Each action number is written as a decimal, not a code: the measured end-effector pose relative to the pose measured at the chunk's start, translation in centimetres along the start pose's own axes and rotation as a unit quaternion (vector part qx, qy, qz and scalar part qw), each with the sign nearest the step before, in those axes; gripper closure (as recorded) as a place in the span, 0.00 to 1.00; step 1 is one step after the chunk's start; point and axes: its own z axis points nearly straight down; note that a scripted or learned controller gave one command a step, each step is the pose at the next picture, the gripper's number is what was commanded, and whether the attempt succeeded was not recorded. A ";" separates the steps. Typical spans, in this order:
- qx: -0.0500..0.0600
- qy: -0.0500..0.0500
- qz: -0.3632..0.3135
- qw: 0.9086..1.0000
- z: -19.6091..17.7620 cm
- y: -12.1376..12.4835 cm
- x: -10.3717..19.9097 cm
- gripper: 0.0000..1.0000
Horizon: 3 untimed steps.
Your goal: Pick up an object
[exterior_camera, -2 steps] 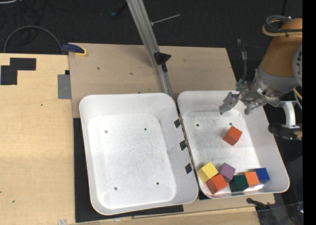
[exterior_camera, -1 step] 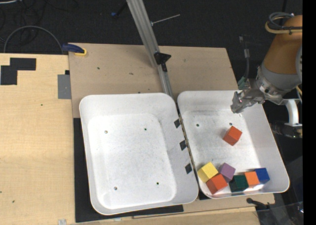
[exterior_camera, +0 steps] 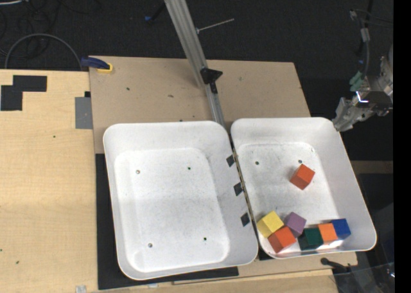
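Tabletop with two white bins; orange cube lies alone mid right bin: seemingly light, rigid, best pinched across flat opposite faces. Gripper waits beyond the bin's far-right corner.

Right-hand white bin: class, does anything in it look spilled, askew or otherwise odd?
Nothing is spilled or damaged. One orange-red cube sits alone, tilted, mid-bin, while the yellow cube, purple cube, red cube, green cube, orange cube and blue cube crowd the near corner of the right-hand white bin.
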 end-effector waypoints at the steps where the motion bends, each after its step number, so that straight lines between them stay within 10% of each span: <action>1: 0.004 0.000 -0.002 1.000 0.5 0.0 0.1 0.00; 3: 0.005 0.001 0.002 1.000 6.1 1.8 -1.0 0.00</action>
